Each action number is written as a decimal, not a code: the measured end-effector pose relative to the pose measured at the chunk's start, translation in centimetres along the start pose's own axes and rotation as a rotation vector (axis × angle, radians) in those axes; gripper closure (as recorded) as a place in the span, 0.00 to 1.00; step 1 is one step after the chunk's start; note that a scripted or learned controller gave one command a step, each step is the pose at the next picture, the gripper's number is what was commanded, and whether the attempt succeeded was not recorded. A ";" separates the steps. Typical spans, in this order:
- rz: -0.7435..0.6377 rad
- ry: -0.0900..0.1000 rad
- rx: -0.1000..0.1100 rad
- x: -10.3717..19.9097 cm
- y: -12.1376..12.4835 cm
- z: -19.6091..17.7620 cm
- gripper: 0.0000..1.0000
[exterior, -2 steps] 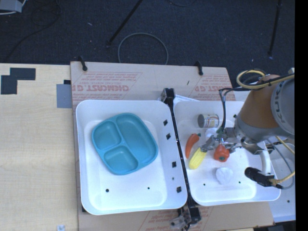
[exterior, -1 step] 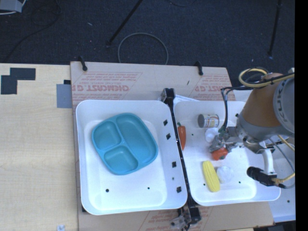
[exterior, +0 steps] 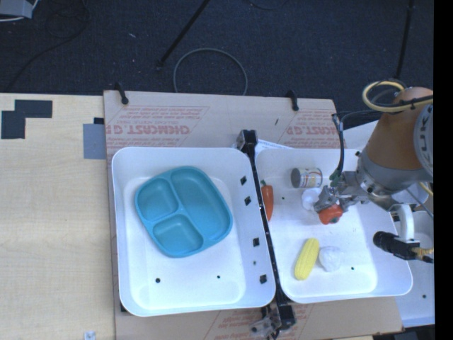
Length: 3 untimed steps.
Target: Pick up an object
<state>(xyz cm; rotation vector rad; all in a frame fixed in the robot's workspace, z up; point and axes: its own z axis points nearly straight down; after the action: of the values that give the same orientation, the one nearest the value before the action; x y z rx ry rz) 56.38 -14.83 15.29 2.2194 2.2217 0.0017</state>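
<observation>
While arm is reaching from 3 o'clock, I'm seeing gripper [exterior: 331,202] hovering over red object [exterior: 329,214]; claw state: cannot tell.

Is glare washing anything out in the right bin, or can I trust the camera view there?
Camera view: the right bin is bright, so the white lump nearly blends into its floor; the corn cob and carrot read clearly; the pincer area is soft and cluttered, red object edges blurred; floor beyond is dark.
</observation>
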 end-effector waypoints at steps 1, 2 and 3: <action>-0.001 0.000 -0.001 0.7 -0.5 -5.7 1.00; -0.001 0.001 0.004 0.6 -0.5 -5.7 1.00; -0.003 0.003 0.005 6.4 -0.6 -6.4 1.00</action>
<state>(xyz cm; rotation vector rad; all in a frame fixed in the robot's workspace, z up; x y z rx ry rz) 55.76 -8.48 21.69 2.2196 2.2296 -0.0003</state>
